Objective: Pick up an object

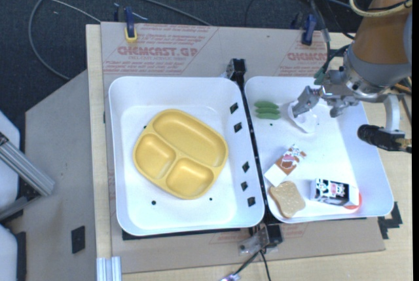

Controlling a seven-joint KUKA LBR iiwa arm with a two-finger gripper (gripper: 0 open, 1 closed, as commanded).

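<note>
The bench (163, 54) carries two white bins side by side. The left bin (124, 142) holds a yellow tray (181, 152) with three compartments, set at a slant near its middle, with bare floor around it. The right bin (366, 168) holds a green piece (266, 109) near its upper left, a small packet (290, 160) at the centre, a bread slice (287, 199) against the lower rim, and a black-and-white carton (332, 190) at lower right. The arm (383, 31) leans in over the upper right corner. Its gripper (314, 108) hangs low just right of the green piece, fingers spread apart, nothing between them.
</note>
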